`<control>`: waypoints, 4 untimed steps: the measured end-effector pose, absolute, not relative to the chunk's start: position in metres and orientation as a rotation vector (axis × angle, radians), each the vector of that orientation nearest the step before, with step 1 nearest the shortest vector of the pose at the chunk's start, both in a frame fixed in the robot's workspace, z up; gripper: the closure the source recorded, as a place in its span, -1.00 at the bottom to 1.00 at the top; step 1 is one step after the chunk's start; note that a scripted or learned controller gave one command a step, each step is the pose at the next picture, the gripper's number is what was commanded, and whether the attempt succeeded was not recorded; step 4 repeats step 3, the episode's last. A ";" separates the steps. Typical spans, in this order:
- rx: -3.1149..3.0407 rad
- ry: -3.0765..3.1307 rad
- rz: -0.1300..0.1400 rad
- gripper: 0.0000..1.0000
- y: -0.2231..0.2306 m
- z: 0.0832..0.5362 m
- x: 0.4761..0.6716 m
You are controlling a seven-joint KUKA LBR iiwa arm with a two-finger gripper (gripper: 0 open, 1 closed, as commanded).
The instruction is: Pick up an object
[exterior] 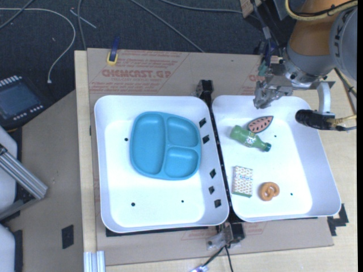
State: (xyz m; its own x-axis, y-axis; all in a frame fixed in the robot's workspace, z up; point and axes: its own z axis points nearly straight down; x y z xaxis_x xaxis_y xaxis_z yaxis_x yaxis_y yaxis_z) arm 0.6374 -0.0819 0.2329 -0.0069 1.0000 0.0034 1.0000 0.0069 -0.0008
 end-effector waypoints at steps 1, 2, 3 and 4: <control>-2.213 -2.225 -0.002 1.00 -0.032 0.236 0.633; -2.213 -2.227 -0.003 1.00 0.027 0.226 0.645; -2.213 -2.226 -0.001 1.00 0.082 0.226 0.638; -2.213 -2.226 -0.001 1.00 0.082 0.226 0.638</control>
